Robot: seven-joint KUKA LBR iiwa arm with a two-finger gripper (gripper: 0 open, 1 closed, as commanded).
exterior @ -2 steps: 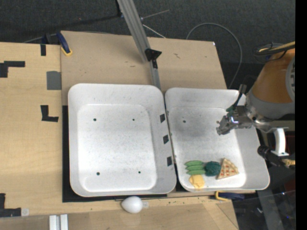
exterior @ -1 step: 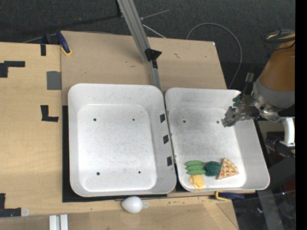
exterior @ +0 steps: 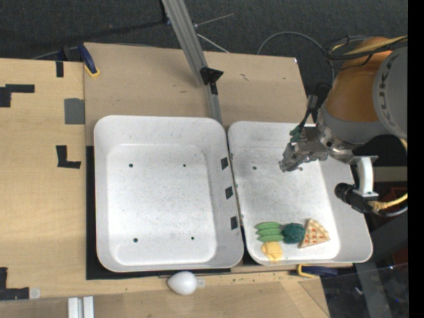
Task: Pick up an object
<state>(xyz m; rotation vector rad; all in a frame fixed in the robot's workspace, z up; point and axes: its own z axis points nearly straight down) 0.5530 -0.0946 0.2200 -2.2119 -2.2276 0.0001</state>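
White and egg-shaped, a small object (exterior: 182,283) lies on the surface (exterior: 152,78) just outside the front rim of the left bin (exterior: 106,177), nearest the lens and not my concern. Right of that bin, in the right bin (exterior: 278,197), my candidates huddle at its front edge: a green ridged piece (exterior: 268,229) touching a yellow piece (exterior: 271,249) below it, then a dark green lump (exterior: 292,231), then a pizza-slice toy (exterior: 314,233) leaning against the lump. My pincer (exterior: 291,162) hangs over that bin's back half, well apart from the cluster, holding nothing; whether it is wide or narrow I cannot tell. To do this well, I judge I should travel toward the front edge and favour the pizza slice, the outermost piece, descending straight so neighbours don't get nudged.
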